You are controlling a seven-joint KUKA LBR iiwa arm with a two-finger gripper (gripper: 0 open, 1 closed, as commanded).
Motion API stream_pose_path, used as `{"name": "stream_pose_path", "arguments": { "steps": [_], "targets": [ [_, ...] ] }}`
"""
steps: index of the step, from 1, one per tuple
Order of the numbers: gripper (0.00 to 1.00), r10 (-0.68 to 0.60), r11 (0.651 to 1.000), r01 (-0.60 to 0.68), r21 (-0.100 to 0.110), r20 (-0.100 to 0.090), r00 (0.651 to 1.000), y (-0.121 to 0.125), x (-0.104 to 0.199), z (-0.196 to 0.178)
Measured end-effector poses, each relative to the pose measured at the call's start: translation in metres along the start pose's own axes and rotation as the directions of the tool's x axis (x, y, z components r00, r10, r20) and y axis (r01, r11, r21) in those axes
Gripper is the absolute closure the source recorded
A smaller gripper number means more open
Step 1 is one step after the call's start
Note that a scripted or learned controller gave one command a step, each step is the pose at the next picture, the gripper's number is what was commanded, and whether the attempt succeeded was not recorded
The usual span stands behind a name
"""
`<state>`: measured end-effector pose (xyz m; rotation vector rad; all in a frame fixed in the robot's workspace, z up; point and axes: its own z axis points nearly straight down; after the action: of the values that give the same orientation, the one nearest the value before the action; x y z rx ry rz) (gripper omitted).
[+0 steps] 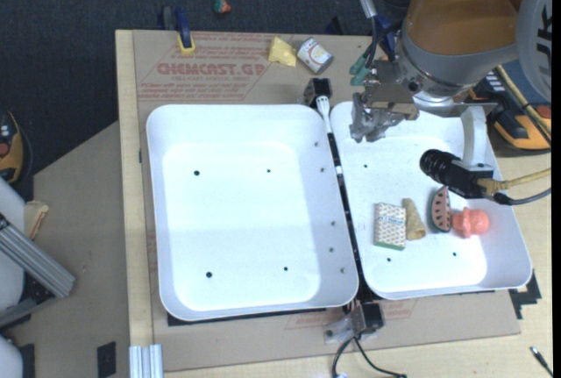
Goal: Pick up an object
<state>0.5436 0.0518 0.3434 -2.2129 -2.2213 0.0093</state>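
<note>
- Two shallow white bins sit side by side. The left bin [237, 227] is smooth, glossy plastic with rounded corners, and I see a few small dark dots on its floor.
- The yellow wedge [282, 52] and the small box [314, 56] lie on the brown printed board behind the bins, outside my working area.
- The gripper [372, 126] hangs over the far left corner of the right bin [412, 271], well apart from the objects. I cannot tell whether it is open or closed, and I see nothing in its grasp.
- I judge that the pick has not begun. Choosing a target, descending, closing and lifting are all left to do.
- The packet [390, 224] lies flat near the bin's middle. It is rectangular, pale with a speckled print and a green lower edge, and looks like soft wrapping.
- The tan cone [413, 219] sits just beside the packet, possibly touching it. It is matte and tapered.
- The watermelon slice [440, 210] is a curved wedge, red with a dark rind, and probably a hard plastic toy.
- The pink toy [473, 223] is rounded and lumpy, close against the slice. It looks bulky enough to grip.
</note>
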Motion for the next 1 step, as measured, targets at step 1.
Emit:
{"name": "stream_pose_path", "arguments": {
  "steps": [1],
  "targets": [
    [1.00, -0.005, 1.000, 0.004, -0.030, -0.007, 1.000, -0.0242, 0.0622, -0.1811]
  ]
}}
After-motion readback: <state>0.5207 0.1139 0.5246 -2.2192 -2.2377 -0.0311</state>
